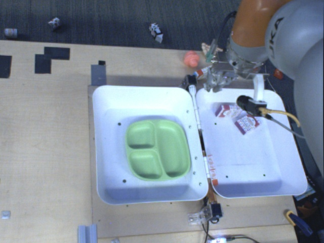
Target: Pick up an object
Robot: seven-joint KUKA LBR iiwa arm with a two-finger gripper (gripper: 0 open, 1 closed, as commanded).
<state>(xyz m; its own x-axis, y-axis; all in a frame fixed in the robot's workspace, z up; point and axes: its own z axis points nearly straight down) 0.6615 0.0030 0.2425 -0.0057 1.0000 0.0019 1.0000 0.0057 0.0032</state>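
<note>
In the right bin, two small packets lie near the back. One is red and white; the other is a crinkled purple and white wrapper just right of it. My gripper hangs over the back left corner of this bin, a little behind the red and white packet and apart from it. I see nothing held in it. The left bin holds a green divided plate.
A pink ball rests on the bench behind the bins, left of the gripper. The arm's grey and orange body covers the back right. Small bits lie on the dark floor beyond the bench. The front half of the right bin is bare white.
</note>
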